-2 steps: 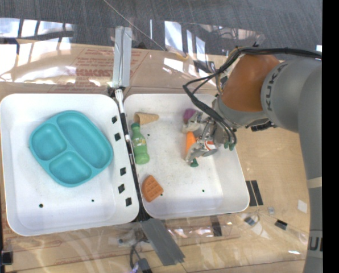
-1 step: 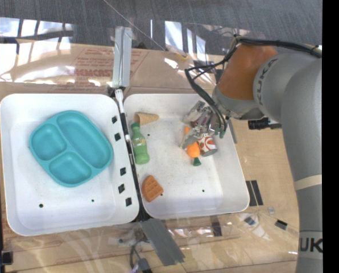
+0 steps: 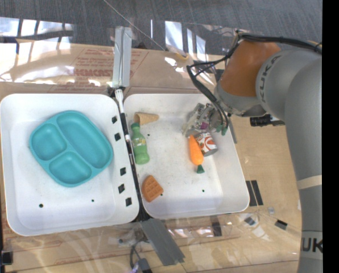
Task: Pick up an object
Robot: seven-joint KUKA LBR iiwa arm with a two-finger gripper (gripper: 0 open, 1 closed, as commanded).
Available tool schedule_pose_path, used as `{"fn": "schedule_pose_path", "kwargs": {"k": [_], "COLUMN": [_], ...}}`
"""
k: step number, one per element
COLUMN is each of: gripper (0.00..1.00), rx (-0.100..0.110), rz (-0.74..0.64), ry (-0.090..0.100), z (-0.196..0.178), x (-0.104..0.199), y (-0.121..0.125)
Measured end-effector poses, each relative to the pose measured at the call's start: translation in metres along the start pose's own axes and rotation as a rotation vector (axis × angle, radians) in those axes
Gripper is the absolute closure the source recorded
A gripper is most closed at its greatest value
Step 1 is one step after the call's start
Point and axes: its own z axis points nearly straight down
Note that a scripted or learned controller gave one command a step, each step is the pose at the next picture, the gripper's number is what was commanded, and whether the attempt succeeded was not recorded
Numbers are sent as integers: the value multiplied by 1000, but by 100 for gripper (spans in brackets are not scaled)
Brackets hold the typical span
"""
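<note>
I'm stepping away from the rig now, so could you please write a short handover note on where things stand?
Gripper: low over the right bin's far right corner, just above a small can and a toy carrot; whether it is open or shut cannot be told.
Right bin also has: green bottle by the divider, ice cream cone at the far side, waffle at the near side.
Left bin: teal divided plate.
Done: nothing visibly picked up.
Left: grasp and lift one object.
</note>
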Motion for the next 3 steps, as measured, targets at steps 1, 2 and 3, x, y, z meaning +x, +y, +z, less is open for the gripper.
{"fn": "schedule_pose_path", "kwargs": {"k": [1, 2, 3], "gripper": [100, 100, 100], "rx": [-1, 3, 3], "rz": [-48, -271, -275], "ry": [11, 8, 5], "z": [14, 13, 2], "x": [23, 52, 51], "y": [56, 103, 104]}}
